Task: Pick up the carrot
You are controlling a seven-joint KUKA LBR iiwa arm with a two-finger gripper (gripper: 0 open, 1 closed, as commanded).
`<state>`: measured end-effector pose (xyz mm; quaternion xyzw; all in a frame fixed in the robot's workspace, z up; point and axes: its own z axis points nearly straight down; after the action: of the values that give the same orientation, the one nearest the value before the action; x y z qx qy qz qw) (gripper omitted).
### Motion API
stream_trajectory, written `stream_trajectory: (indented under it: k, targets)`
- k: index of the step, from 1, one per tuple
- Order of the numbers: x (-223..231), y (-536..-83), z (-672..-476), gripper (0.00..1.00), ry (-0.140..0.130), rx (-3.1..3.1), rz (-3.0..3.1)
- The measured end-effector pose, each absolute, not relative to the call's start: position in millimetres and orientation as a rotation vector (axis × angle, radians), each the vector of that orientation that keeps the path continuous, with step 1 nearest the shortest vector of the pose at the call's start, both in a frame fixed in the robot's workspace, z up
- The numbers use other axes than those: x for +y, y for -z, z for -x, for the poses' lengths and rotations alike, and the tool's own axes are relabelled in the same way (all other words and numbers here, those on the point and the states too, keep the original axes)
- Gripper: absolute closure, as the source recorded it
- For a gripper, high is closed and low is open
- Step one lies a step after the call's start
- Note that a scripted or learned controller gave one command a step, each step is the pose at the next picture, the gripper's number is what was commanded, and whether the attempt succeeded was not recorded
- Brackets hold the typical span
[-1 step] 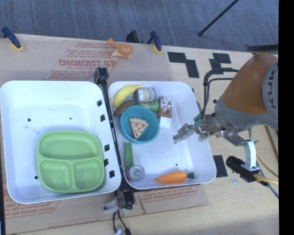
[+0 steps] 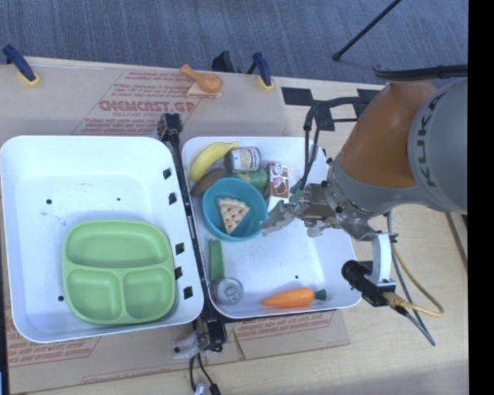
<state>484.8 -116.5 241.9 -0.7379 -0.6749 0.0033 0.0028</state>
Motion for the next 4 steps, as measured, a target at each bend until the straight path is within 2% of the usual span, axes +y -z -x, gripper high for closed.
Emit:
stream_trajectory:
  k: [1,2,3,4]
  targets:
    - [-61.8,-404.6,-478.2,0.00,0.001,-1.900,2.507]
    - [-16.0,-340.8,-476.3,0.00,-0.016,-1.955,2.451]
    - [55.2,-317.0,-475.4,0.00,-0.019,-2.050,2.372]
    - [66.0,-407.7,-477.3,0.00,-0.005,-2.419,2.008]
